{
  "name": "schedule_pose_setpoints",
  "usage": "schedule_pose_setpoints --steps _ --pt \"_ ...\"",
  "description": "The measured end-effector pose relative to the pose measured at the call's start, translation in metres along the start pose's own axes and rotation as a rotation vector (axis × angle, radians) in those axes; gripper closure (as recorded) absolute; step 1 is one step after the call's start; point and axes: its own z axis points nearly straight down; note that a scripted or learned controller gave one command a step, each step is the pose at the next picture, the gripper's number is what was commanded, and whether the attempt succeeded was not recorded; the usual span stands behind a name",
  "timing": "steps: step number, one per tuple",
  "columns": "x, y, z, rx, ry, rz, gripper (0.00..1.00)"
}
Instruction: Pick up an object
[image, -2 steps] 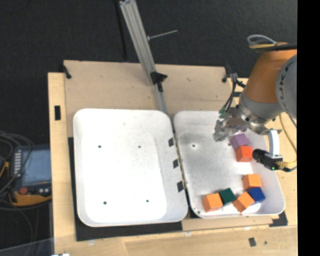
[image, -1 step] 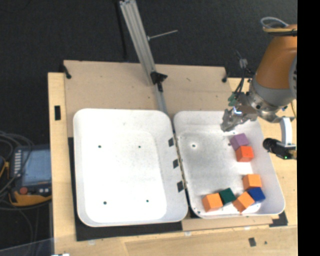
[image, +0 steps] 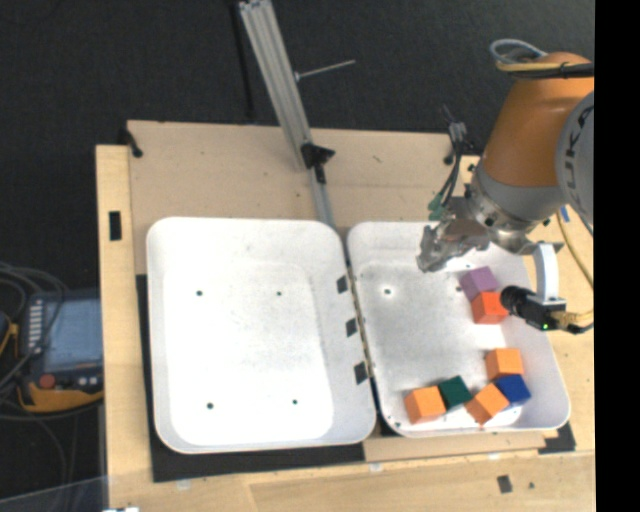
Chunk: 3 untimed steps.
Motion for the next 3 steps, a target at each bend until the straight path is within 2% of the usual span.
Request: schedule_pose_setpoints --steps 3 --pt "0.161 -0.066 0.01 0.003 -0.001 0.0 1.0"
